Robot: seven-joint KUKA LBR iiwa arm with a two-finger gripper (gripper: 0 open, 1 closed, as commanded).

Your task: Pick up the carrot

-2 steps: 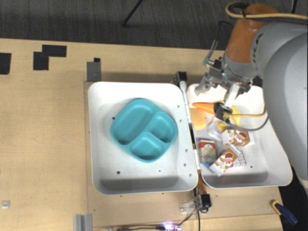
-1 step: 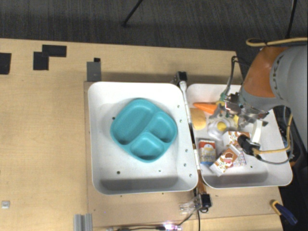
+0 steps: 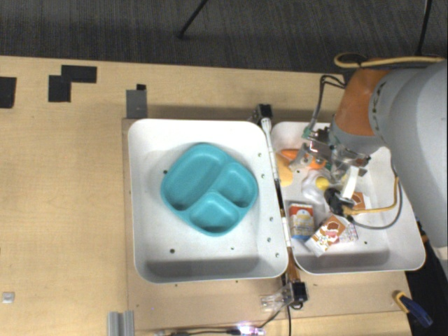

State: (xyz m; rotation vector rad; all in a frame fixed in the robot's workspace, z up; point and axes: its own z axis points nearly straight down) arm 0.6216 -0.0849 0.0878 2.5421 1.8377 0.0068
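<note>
Currently, camera view, your stock as follows. Left bin [image 3: 140,187], centre frame: one teal divided plate [image 3: 210,187]. Right bin [image 3: 406,257], right of centre: carrot [image 3: 288,157], orange, upper-left part of that bin, close to the divider; small packets [image 3: 329,235] and a box [image 3: 302,220] lower down; yellow item [image 3: 320,183] mid-bin. Arm w/ orange band [image 3: 353,107] enters from frame right; gripper [image 3: 329,158] sits just right of carrot, nr touching. Finger state: can't tell, wrist hardware hides it; no item visibly held. Handling, est.: carrot prob. light, rigid toy, smooth, may slip. You'd grip across the thick mid-body.
</note>
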